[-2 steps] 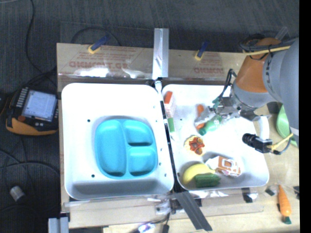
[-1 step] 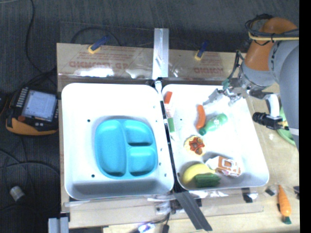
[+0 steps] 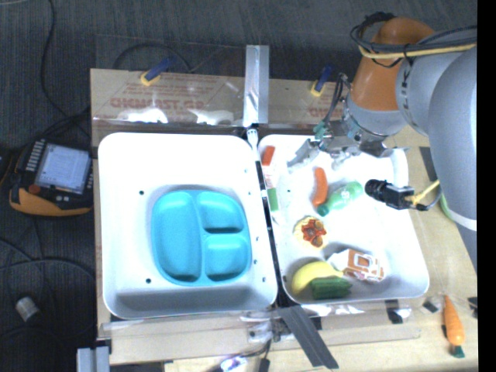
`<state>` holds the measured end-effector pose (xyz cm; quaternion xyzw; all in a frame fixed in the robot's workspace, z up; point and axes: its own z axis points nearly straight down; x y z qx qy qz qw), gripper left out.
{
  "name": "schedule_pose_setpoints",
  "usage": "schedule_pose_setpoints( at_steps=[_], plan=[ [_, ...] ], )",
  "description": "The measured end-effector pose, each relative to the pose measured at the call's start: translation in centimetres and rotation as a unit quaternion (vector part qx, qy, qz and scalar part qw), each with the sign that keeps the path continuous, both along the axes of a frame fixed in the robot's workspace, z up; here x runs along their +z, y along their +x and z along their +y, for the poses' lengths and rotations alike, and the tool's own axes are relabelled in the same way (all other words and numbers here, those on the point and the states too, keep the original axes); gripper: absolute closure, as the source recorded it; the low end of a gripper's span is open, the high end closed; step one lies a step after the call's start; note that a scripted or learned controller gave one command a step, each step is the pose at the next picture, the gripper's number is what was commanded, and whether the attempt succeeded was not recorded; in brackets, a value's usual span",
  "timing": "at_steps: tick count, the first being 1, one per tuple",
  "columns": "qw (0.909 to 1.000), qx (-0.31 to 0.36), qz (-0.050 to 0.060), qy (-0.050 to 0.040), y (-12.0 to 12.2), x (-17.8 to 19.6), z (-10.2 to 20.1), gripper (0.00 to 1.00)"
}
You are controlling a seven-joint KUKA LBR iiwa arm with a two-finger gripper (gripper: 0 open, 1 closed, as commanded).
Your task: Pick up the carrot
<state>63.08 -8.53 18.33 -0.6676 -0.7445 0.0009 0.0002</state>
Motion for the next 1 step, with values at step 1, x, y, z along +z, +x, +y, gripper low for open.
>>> schedule_pose_setpoints(
  at_steps=[1],
  plan=[
    [1.0, 0.0, 0.001, -0.0025, -0.01, 0.85, -0.09, 1.0]
  ],
)
